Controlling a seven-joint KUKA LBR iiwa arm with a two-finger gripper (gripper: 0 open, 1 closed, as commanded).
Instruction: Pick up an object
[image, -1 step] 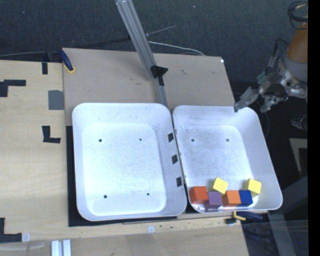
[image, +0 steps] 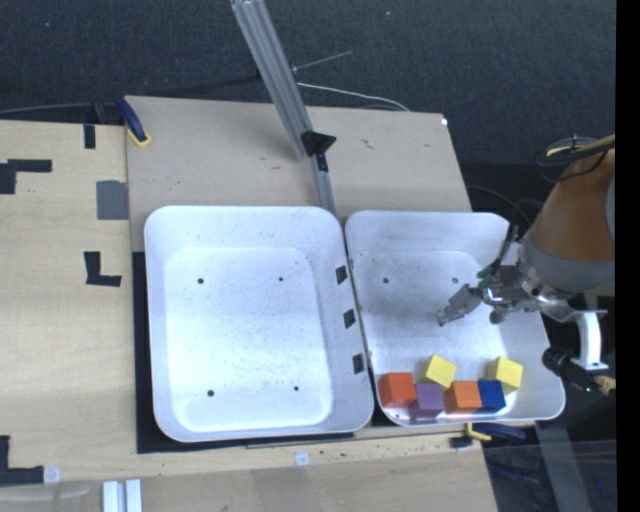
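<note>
From the camera view, you see the blocks (image: 450, 388) bunched along the near wall of the right bin (image: 420, 250), likely because the sloped floor lets them slide and collect there. Your claw (image: 470, 305) hangs over the bare middle of that bin, grasping nothing; whether it is released or clenched you cannot tell. The blocks lie nearer the camera than the claw, apart from it.

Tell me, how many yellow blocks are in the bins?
2. One yellow block lies in the right bin, just above the purple block. The other yellow block sits farther right, above the blue block. More could hide under the pile.
</note>
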